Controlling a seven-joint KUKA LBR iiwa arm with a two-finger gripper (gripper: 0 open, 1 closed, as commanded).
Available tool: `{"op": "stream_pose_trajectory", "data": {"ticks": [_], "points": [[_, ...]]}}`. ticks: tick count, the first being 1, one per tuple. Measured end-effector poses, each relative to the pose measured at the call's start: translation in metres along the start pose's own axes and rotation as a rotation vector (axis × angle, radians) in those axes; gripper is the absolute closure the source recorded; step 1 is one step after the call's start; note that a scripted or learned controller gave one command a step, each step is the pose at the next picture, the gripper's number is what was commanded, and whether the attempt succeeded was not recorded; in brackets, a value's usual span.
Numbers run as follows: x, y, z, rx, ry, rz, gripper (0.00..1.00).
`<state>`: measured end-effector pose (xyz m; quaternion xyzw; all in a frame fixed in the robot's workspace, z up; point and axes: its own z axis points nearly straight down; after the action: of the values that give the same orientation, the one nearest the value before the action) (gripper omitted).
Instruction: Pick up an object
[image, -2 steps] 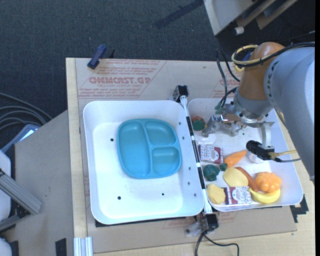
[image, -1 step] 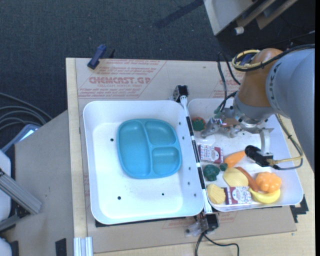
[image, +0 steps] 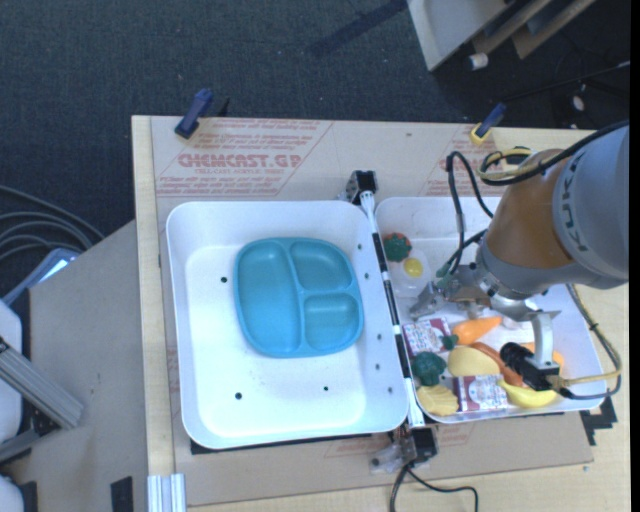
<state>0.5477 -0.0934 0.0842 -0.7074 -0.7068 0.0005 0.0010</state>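
Step in hand, as I read it: settle on one obj. in the right bin (image: 435, 225) and come down on it clean; nothing looks lifted yet. Candidates, L to R: a red-and-green toy (image: 398, 243) and a small yellow piece (image: 412, 267) sit near the bin's left wall w/ bare floor round them, so prob. the easiest grabs. A printed packet (image: 428, 333) lies flat just below the gripper (image: 447, 291); it's thin and likely to slip. A green toy (image: 428, 367) touches the packet, the orange carrot (image: 476, 327) lies slanted just right of it, and a banana (image: 530, 397) is at the near right corner. The gripper hangs low over the packet/carrot area; can't tell whether the claw is wide or narrow, as its tip blends w/ the clutter. Best bet: centre over one piece, close across its short side, and avoid the near-end heap, where things touch and a neighbour may get shoved or dragged up. Around: the left bin (image: 200, 330) holds a blue divided plate (image: 297, 296), well apart from the work. A black clip (image: 362, 184) joins the bins at the far end. Cables (image: 455, 200) loop by the far rim, prob. no bother for a straight drop. The arm (image: 560, 215) covers the bin's right side, so whatever's under it is hidden.
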Motion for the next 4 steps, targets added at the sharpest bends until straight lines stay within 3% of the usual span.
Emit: {"op": "stream_pose_trajectory", "data": {"ticks": [1, 2, 3, 4], "points": [[0.0, 0.001, -0.01, -0.002, 0.0, 0.001, 1.0], [0.001, 0.0, -0.01, -0.002, 0.0, 0.001, 0.0], [-0.004, 0.07, -0.001, -0.005, -0.001, -0.001, 0.0], [-0.003, 0.07, -0.012, -0.007, -0.001, -0.002, 1.0]]}}
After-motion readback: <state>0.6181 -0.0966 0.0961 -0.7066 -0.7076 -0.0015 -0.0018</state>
